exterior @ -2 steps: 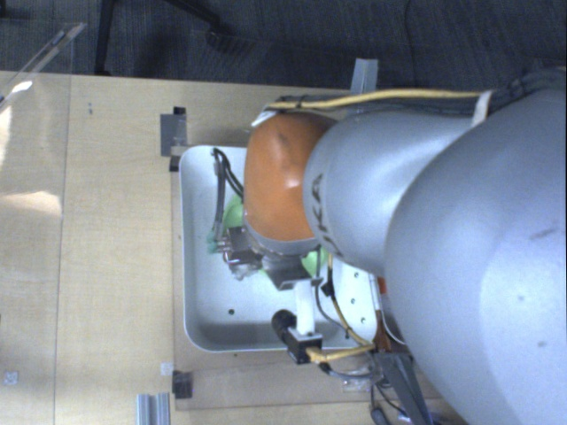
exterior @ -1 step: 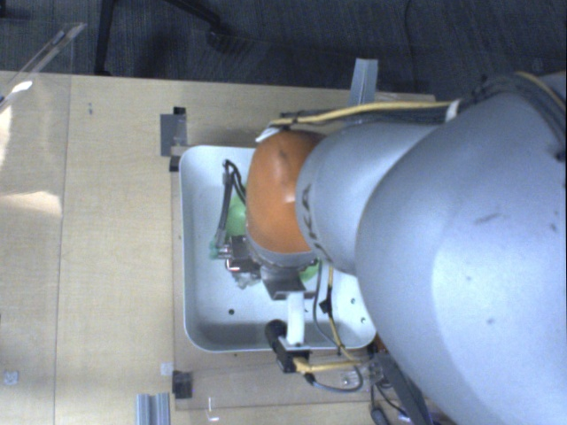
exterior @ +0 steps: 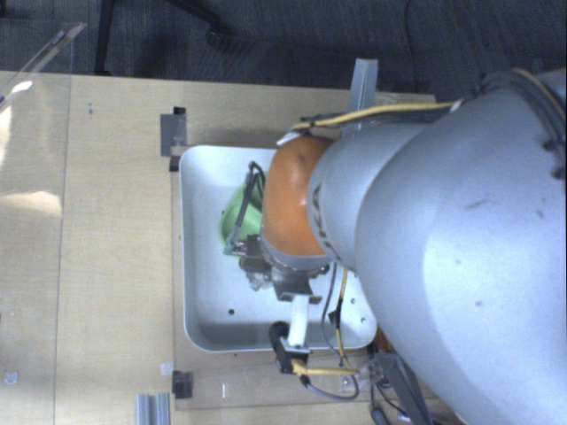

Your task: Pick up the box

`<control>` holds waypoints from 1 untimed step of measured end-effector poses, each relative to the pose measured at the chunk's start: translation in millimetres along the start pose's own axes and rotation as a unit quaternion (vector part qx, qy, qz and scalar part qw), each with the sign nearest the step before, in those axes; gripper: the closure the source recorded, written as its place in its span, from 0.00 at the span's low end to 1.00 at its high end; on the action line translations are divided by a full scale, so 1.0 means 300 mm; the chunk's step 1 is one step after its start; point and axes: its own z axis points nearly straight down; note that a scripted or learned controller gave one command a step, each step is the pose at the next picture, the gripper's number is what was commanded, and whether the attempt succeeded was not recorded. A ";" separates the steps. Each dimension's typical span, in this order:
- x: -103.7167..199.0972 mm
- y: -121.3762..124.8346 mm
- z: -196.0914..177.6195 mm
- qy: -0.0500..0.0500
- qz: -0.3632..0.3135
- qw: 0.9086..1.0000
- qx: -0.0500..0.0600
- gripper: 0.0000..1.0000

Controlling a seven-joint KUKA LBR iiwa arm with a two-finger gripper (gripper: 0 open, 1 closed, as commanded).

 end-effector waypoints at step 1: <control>0.148 -0.017 0.107 -0.001 0.017 1.000 0.000 1.00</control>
